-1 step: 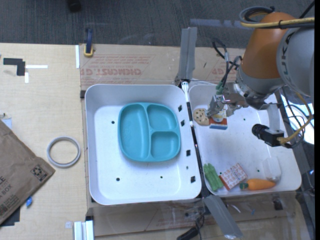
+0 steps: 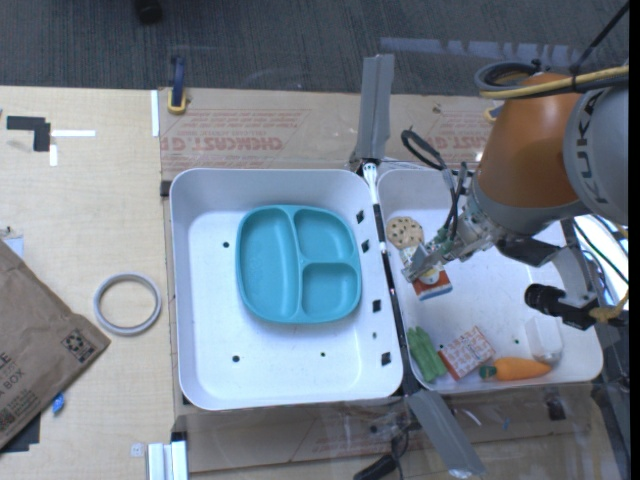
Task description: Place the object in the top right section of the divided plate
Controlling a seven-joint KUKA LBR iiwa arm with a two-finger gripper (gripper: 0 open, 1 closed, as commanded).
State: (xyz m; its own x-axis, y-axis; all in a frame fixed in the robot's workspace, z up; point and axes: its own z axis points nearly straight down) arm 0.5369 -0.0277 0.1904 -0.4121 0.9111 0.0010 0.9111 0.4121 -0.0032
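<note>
Camera view showed the tool (image 2: 432,260) low in the right bin (image 2: 590,368), over a small red-and-white carton (image 2: 433,285); its state could not be told. The divided plate (image 2: 298,264) held nothing, so grasp, transfer and placement apparently remained.

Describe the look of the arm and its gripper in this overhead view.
The arm has grey casing with a broad, glossy orange band above the wrist and dark lettering on the grey shell. Black cables loop beside the wrist. The gripper is a small, slim metal-and-dark assembly below the wrist.
</note>
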